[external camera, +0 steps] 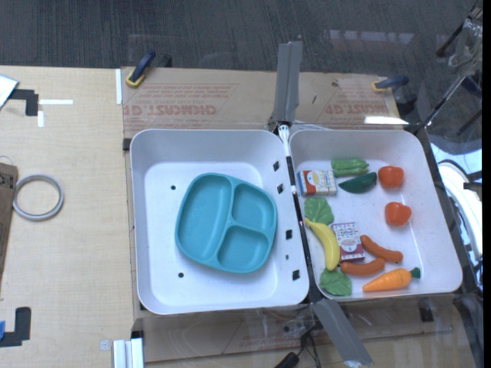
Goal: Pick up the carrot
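From above, the carrot [390,280] is a smooth orange cone with a small green tuft at its right end, lying nearly flat along the near wall of the right bin [430,176], toward its right corner. Just beside it on the upper left lie two glossy reddish-brown sausages [371,256], with a curved yellow banana [325,241] and a flat green leaf [335,283] further left. Two round orange-red tomatoes [393,195] sit toward the right wall, and a long green pepper [350,165] lies near the far wall beside a small printed carton [317,182]. The left bin [146,228], a rounded white plastic tub, holds a matte teal plate [227,222] moulded into three compartments. A roll of grey tape [34,196] rests on the pale wooden bench [61,282]. Whether the pincer is open or closed cannot be told.
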Available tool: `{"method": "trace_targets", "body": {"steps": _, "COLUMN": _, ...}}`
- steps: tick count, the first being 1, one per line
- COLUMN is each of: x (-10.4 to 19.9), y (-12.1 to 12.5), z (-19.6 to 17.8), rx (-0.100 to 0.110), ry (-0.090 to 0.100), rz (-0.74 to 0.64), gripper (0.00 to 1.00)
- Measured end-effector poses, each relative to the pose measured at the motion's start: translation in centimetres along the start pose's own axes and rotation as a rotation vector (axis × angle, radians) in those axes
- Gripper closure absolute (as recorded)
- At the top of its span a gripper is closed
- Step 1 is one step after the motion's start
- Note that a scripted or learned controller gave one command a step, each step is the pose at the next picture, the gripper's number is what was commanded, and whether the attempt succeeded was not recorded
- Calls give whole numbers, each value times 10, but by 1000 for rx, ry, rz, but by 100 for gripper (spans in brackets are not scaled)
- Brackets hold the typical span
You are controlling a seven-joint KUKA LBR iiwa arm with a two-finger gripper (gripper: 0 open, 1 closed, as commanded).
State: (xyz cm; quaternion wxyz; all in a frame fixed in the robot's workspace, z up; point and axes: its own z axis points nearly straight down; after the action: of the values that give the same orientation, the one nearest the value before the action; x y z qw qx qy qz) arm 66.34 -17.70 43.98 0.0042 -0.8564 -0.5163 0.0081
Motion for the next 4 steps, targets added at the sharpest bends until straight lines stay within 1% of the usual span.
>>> {"method": "trace_targets", "body": {"steps": 2, "x": 4, "y": 3, "z": -8, "rx": 14, "ry": -10, "rz": -7, "gripper": 100}}
{"method": "trace_targets", "body": {"steps": 3, "x": 29, "y": -18, "z": 4, "rx": -7, "ry": 4, "rz": -288, "gripper": 100}}
{"method": "trace_targets", "body": {"steps": 4, "x": -17, "y": 2, "z": 4, "rx": -10, "ry": 4, "rz": -302, "gripper": 100}}
